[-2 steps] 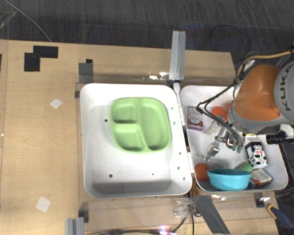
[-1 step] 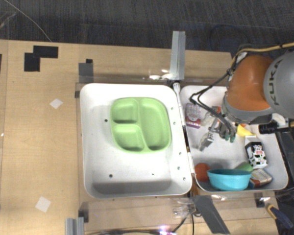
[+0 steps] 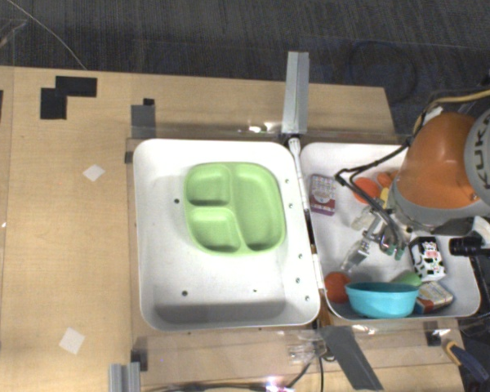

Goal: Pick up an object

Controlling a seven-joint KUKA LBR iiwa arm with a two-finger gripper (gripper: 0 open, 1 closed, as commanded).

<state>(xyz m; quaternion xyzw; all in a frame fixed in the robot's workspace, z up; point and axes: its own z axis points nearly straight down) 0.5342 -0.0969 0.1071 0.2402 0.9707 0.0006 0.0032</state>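
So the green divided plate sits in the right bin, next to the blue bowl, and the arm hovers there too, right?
Not quite. The camera view shows the green divided plate in the left bin. The blue bowl and the gripper are in the right bin.

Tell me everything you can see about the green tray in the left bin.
The green tray is a light green divided plate with rounded corners, looking like smooth plastic. It has three compartments: two smaller ones stacked on its left side and one larger one along its right. It lies flat and right side up, slightly turned, in the upper middle of the left bin, resting on the bin's white floor. Nothing lies in it, and it sits apart from the bin's walls.
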